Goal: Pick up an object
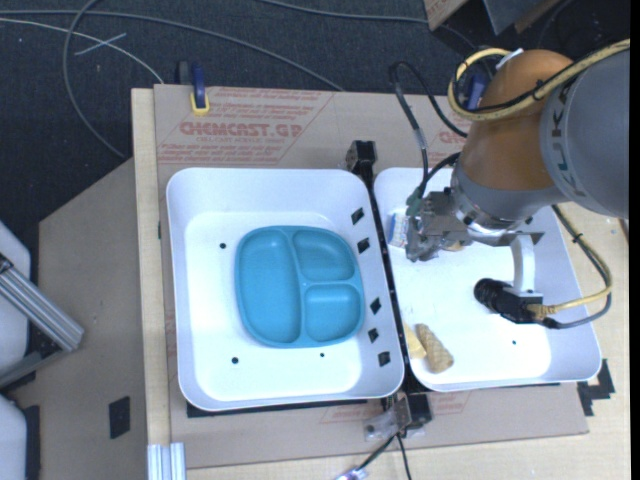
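My hand (428, 230) hangs low over the right bin (560, 363), close to its left wall and toward the far end. From above it reads as a cluster of grey metal parts under my wrist, and I cannot tell how far it is open or whether anything sits in it. My arm (590, 138) comes in from the right, and its orange band (510, 118) sits just above the wrist and covers the far right corner of that bin.

In the near left corner of the right bin lies a small tan object (432, 347), lumpy and elongated, resting on the white floor just beside the wall. It is well apart from my hand, nearer the front edge. A black cylindrical part (500, 298) with a yellow cable (575, 303) hangs over the middle of the same bin.

The left bin (200, 358) holds a blue divided plate (299, 285) with three compartments, lying flat near its middle. Black clips (372, 303) run down the seam where the two bins meet. Both bins rest on a brown cardboard sheet (240, 123) on the bench (90, 288), and thin cables (110, 38) trail across the dark floor beyond.
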Controlling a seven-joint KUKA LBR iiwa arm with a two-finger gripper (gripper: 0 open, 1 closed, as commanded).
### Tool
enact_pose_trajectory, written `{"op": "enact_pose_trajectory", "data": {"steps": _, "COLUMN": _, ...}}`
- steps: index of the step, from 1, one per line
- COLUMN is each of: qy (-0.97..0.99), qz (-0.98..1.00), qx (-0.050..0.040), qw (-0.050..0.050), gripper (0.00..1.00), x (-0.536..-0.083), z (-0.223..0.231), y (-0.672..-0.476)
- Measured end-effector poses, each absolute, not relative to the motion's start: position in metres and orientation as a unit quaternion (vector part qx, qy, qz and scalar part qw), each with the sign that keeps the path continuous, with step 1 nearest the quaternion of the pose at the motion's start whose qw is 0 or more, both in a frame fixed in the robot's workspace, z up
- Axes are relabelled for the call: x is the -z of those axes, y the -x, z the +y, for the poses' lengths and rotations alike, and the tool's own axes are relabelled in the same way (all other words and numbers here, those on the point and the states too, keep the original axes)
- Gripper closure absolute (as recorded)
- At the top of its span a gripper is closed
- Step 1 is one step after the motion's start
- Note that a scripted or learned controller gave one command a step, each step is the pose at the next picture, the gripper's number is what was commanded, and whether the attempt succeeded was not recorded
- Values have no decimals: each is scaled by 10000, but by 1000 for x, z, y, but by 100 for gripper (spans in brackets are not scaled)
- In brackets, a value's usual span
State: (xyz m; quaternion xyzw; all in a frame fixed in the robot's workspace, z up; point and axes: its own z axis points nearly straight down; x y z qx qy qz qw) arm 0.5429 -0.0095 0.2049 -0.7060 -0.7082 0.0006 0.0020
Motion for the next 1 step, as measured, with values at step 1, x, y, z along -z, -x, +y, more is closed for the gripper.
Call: {"op": "enact_pose_trajectory", "data": {"steps": 1, "qy": 7048, "qz": -7094, "qx": 2, "qw": 25, "gripper": 100, "x": -205, "z": 46, "y": -537}}
